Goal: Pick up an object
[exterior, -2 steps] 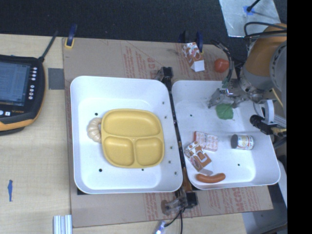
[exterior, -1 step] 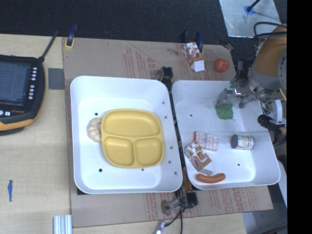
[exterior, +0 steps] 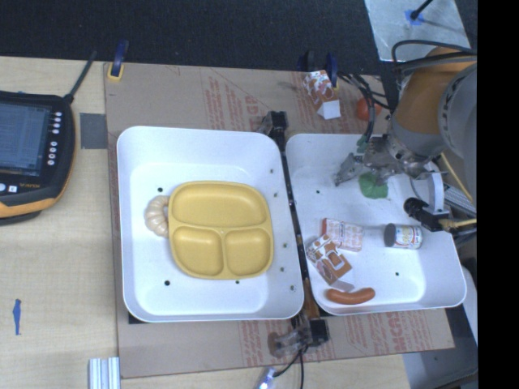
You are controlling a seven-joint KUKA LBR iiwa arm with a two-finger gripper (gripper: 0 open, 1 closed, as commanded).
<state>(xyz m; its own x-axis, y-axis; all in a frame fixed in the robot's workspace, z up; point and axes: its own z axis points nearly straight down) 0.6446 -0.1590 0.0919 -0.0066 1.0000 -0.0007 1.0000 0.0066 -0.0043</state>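
Gripper low over a green object in the right bin

Camera view: the gripper sits at the right bin's twelve o'clock edge, its fingers spread, the green object just beneath, not seen pinched. A small can lies at three o'clock, snack packets at centre, a sausage at six o'clock. The left bin holds a yellow divided plate
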